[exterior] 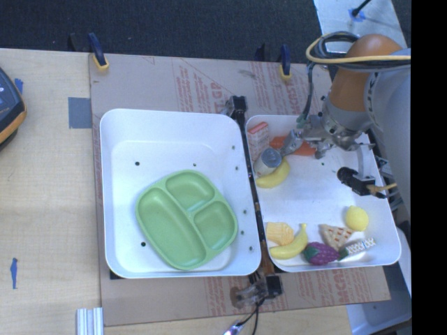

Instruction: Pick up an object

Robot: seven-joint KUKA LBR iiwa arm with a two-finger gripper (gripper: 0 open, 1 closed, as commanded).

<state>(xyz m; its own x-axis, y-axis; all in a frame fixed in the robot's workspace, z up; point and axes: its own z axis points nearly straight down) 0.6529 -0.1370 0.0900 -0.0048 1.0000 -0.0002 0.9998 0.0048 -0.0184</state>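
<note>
Hovering my hand [302, 139], finger state indiscernible, over the right bin's [328, 267] far-left clutter; crowded carton [258, 135] and banana [274, 176] risk a deflected grasp.

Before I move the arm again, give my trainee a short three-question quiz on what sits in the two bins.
1. True or false: the green three-compartment plastic tray lies in the right-hand white bin.
2. Which item lies nearest the pincer? A) round yellow lemon B) orange carrot-like piece C) purple grape bunch
3. How many yellow toy bananas are in the right-hand bin?

Key:
1. False; it lies in the left-hand white bin.
2. B
3. Two: one near the bin's left wall, one at the front.
</note>
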